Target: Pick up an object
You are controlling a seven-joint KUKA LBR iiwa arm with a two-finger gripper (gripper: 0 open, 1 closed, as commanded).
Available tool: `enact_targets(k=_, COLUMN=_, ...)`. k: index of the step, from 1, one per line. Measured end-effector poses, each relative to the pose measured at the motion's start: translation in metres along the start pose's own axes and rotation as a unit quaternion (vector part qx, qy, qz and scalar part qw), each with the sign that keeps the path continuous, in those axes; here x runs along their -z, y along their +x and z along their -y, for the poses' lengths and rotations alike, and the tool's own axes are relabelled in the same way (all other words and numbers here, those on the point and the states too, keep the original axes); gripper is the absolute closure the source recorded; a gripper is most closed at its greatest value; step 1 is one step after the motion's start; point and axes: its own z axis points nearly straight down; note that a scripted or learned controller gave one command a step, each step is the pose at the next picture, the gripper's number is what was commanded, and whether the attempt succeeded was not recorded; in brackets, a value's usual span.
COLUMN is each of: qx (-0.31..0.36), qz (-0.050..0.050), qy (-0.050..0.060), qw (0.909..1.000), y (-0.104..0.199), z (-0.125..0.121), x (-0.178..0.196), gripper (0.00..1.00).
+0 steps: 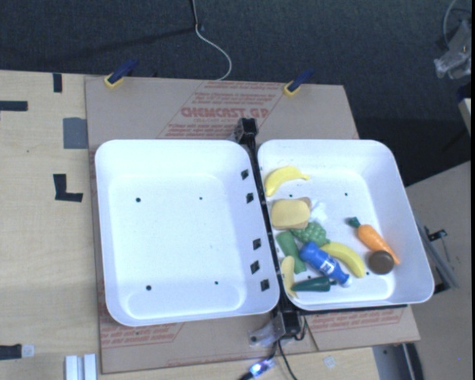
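Overhead, at a slant, two shallow white bins sit side by side on a brown cardboard sheet (222, 109) printed with red lettering, which lies on a pale wooden tabletop (32, 236) marked with short strips of black tape. The left bin (111, 212) shows its white floor with a few small dark dots. The right bin (396, 188) holds a cluster of toy foods, gathered along its left wall and lower half. Nearest the top lies a yellow banana (283, 179); just below it is a tan, bread-like piece (290, 212), and below that a bumpy green item (307, 234). A blue object (323, 261) lies tilted among them, touching a second banana (344, 257) on its right. Further right, an orange carrot (370, 237) with a green top lies at an angle, and a round brown item (381, 263) sits at its lower end. A dark green piece (310, 286) lies near the bin's lower wall, with a small yellow piece (287, 271) just to its left. Two clamps — blue with yellow tips (120, 72) — pinch the cardboard's far edge. The gripper (453, 54) appears as a blurred pale grey shape at the upper right, over dark cloth and well apart from both bins — whether it is open or closed cannot be told, and nothing is seen in its hold.
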Motion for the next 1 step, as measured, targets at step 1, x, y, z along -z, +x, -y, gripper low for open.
enact_targets(k=1, qx=0.003, qz=-0.003, qy=0.009, qw=1.0000, y=0.0498, z=0.0464, x=-0.1825, gripper=1.00)
